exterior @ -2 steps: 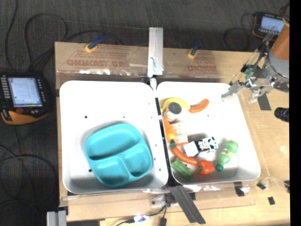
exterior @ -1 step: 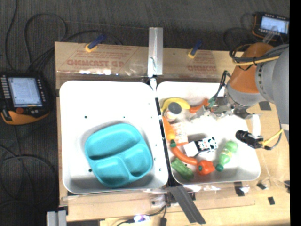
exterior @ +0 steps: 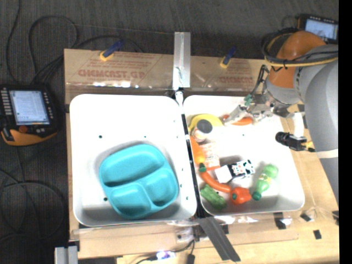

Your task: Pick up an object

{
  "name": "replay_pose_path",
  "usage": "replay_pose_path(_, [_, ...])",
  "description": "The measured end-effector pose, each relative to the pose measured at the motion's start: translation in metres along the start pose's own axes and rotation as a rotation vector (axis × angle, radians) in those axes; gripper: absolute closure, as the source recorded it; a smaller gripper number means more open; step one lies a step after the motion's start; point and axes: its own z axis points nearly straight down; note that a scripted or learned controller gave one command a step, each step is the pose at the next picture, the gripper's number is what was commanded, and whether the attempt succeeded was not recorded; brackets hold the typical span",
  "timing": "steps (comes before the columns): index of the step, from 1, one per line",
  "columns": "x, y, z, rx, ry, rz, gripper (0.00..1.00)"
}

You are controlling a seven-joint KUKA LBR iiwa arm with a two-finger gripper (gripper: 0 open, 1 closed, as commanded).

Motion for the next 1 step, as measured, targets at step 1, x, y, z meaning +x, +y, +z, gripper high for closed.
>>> replay_pose_path(1, [-0.0002, -0.0019, -0.0071, 0.009, -0.005, -0.004, 1.0])
